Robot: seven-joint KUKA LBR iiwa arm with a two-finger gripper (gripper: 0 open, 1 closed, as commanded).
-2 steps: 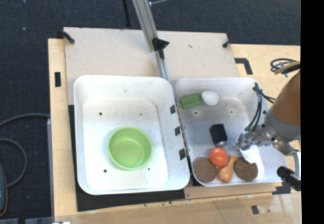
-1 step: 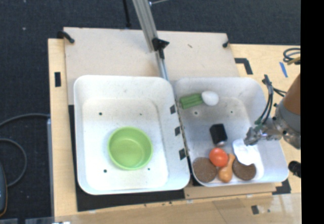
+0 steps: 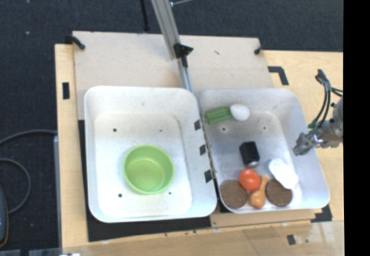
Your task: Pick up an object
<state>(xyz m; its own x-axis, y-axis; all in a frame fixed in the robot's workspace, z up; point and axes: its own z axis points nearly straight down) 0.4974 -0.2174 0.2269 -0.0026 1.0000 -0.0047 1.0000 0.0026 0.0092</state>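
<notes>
In left bin (image 3: 98, 133), green bowl (image 3: 148, 169).

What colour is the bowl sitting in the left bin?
The bowl is light green, seen plainly in the camera view, against the white left bin.

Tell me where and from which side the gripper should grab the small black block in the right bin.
Probably from straight above, fingers closing across the black block's shorter sides. It lies apart from the red ball and white piece, with bare bin floor around it, so fingers have room. The gripper sits at the bin's right rim.
</notes>
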